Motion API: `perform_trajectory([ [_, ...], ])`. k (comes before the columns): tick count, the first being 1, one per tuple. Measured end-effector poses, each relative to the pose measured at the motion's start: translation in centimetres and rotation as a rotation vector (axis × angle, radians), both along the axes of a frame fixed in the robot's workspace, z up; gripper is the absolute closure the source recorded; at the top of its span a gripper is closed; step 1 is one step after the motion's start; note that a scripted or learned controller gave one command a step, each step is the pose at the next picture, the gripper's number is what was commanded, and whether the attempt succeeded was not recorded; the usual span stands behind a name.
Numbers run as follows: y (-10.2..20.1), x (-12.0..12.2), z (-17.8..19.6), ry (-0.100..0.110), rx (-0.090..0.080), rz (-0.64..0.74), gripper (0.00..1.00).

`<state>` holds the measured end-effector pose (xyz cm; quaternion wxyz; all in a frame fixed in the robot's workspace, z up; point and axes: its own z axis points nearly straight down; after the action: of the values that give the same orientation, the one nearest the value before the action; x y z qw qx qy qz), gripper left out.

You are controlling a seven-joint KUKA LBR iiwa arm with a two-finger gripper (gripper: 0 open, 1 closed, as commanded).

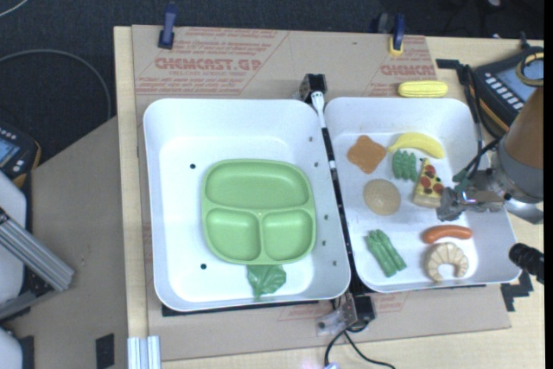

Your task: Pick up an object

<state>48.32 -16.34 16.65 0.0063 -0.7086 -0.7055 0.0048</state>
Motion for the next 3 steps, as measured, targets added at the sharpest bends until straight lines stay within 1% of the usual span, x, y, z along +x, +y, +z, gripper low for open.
perform_trajectory([
  [1, -3.6, 3.9, -8.6, -0.016, -0.003, 0.002, 1.00],
  [2, -5.8, 9.0, -8.2, -0.015, 0.001, 0.008, 1.00],
  [3, -4.5, 3.5, -8.2, -0.010, 0.001, 0.002, 1.00],
])
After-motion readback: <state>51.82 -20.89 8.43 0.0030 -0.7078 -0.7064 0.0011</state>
